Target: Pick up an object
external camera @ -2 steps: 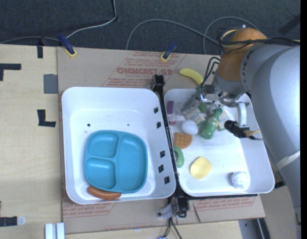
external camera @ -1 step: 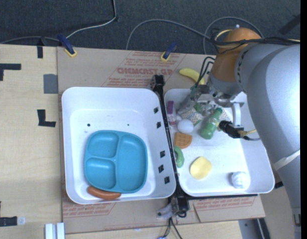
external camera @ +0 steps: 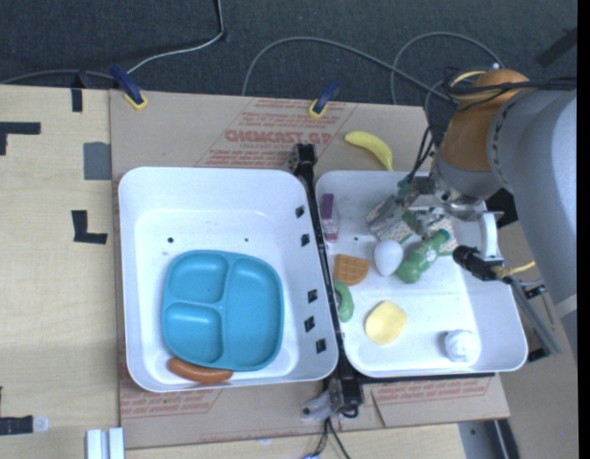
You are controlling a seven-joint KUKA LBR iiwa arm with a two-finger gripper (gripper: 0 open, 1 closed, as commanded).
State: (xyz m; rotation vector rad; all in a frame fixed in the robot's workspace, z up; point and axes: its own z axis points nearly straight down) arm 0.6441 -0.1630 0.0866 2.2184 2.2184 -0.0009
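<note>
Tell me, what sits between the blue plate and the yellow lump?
Camera view: between the blue plate and yellow lump stand the bins' black-clipped walls and a green piece.

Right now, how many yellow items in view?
2. A banana lies on the cardboard just behind the right bin; a yellow lump sits inside that bin, near its front. The arm may hide others.

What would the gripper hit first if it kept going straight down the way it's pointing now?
Probably the green object or the white egg-shaped object beside it in the right bin. The gripper points down just above them. Depth is hard to judge from this slanted view, so which comes first is uncertain.
</note>
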